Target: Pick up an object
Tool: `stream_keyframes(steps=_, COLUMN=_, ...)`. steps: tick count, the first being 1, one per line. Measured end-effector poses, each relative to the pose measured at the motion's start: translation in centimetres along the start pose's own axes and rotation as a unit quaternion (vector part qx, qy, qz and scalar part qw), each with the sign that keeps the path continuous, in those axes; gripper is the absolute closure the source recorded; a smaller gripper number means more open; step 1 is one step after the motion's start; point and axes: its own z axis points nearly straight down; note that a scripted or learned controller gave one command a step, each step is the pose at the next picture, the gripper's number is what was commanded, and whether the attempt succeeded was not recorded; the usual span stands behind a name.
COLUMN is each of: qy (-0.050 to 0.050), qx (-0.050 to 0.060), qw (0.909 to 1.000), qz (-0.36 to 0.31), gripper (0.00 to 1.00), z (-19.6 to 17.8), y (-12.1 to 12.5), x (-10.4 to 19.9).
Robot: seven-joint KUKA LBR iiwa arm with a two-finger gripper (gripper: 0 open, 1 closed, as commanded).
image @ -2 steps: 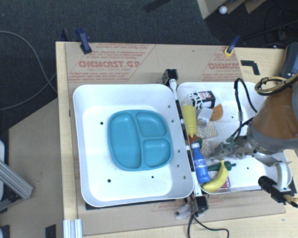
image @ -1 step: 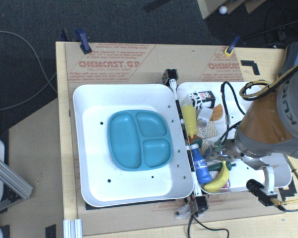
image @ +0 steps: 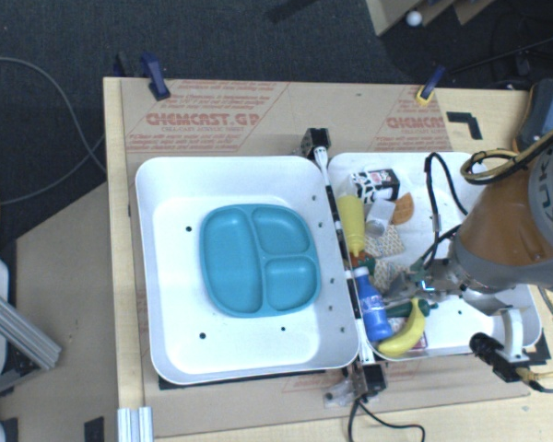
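The right bin (image: pixel 460 332) holds a heap of small items. A yellow banana (image: pixel 402 335) lies at its front, beside a blue bottle (image: pixel 370 308) along the left wall. Further back are a long yellow piece (image: pixel 352 224), a black-and-white carton (image: pixel 376 184) and a brown round piece (image: pixel 404 210). My gripper (image: pixel 413 282) reaches down from the right into the middle of the heap, just above the banana and right of the blue bottle. The wrist hides its tips, and I see nothing clearly held.
The left bin (image: pixel 157 184) holds a blue divided plate (image: pixel 258 258) in its middle. The arm's orange band (image: pixel 507 224) and black cables (image: pixel 440 201) hang over the right bin's right half. Clamps sit at the bench's back edge (image: pixel 154 76).
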Motion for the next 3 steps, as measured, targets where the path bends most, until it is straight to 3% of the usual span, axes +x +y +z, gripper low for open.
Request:
stream_keyframes(steps=1, qy=0.0, qx=-0.001, qw=1.0, qz=0.0, gripper=1.0, z=-1.0, y=0.1, x=0.0)
stream_keyframes(steps=2, qy=0.001, qx=-0.001, qw=1.0, qz=-0.002, gripper=1.0, z=-10.1, y=4.2, x=4.2)
stream_keyframes(steps=3, qy=0.0, qx=0.0, qw=1.0, qz=-0.001, gripper=0.0, z=-10.0, y=4.1, x=4.2)
